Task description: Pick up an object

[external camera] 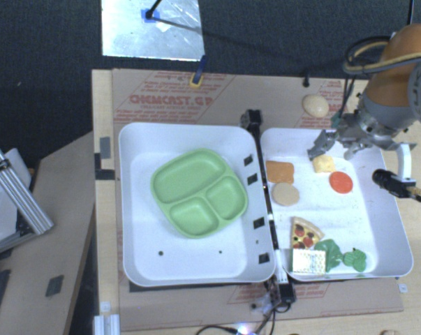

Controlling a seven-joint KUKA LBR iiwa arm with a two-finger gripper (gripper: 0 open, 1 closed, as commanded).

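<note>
The hand [334, 145] hangs over the far part of the right bin [388, 222], just beside a yellow cheese piece [324, 164]. In this bin lie also a tomato slice [341, 182], a toast [279, 171], a pizza slice [304, 232] and green leaves [343, 255]. The left bin [137, 187] holds a green divided plate [198, 192].

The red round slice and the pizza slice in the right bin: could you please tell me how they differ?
The red round slice is a plain, one-coloured disc; the pizza slice is a wedge with a tan crust and dotted toppings. The red round slice lies nearer the hand, the pizza slice by the green leafy piece. Both lie flat in the right bin.
</note>
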